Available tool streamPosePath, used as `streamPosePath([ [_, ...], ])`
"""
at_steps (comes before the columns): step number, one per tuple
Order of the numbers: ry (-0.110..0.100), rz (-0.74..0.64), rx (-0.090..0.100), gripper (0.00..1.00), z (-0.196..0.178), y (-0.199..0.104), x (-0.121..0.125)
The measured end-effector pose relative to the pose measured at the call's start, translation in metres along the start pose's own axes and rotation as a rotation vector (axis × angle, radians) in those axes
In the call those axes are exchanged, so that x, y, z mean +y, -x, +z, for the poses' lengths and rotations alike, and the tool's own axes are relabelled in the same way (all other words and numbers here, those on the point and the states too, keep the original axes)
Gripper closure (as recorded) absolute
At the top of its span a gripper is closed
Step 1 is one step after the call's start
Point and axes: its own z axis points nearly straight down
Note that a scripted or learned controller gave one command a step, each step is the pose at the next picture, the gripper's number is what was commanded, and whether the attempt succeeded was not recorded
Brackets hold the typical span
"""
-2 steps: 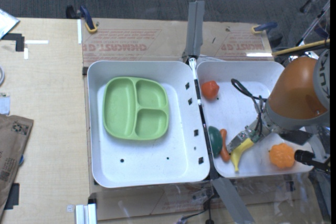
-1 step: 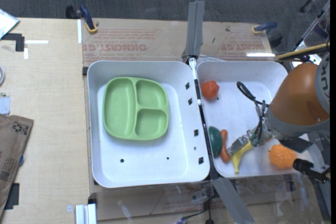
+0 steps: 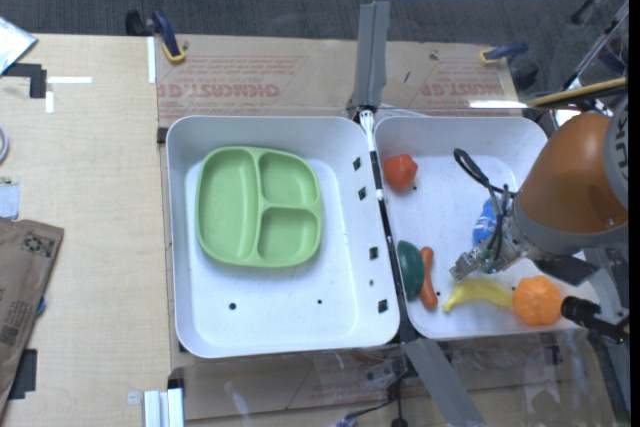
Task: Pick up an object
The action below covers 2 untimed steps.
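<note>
The right bin (image 3: 440,140) holds a red tomato-like ball (image 3: 400,170) near its left wall, a dark green piece (image 3: 410,261) with a thin orange-red carrot (image 3: 428,279) beside it, a yellow banana (image 3: 478,293) and an orange fruit (image 3: 537,301) at the front. A blue item (image 3: 486,218) lies just left of the arm's wrist. My gripper (image 3: 474,262) points down and to the left, its tip just above the banana's upper edge. A black cable (image 3: 473,169) loops above it.
The left bin (image 3: 190,245) carries a green three-compartment plate (image 3: 259,206). A grey divider post (image 3: 372,55) rises between the bins at the back. The arm's orange band (image 3: 575,180) covers the right bin's right side. Brown cardboard lies behind both bins.
</note>
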Motion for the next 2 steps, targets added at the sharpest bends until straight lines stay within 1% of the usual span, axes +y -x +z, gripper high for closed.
streamPosePath([
  [1,0.0,0.0,0.0,0.0,0.0,0.0,0.0],
  [2,-0.009,0.466,0.001,0.0,0.011,-0.007,-0.001],
])
